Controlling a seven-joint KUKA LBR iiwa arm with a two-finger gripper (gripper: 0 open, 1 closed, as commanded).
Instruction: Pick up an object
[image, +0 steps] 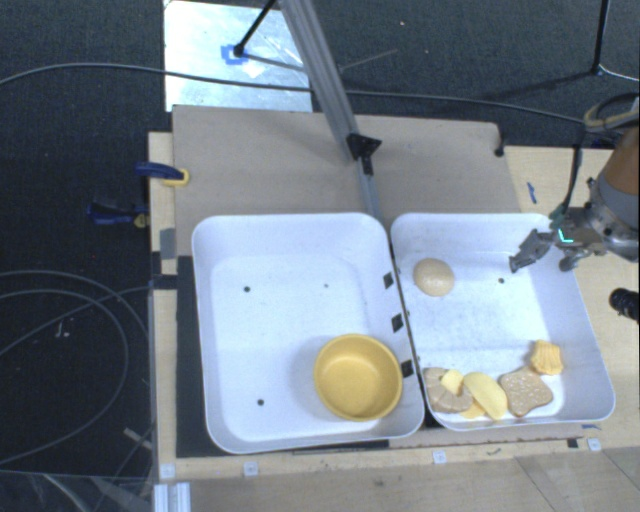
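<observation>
Over the right bin (575, 300), the pincer (546, 252) hangs released and empty; centring above the round bun (434, 277) (lying well apart from the clutter) looks safest.

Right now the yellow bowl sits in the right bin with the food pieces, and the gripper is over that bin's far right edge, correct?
Not quite. The camera view shows the yellow bowl in the left bin, alone. The food pieces lie in the right bin, and the gripper is over that bin's far right edge.
</observation>
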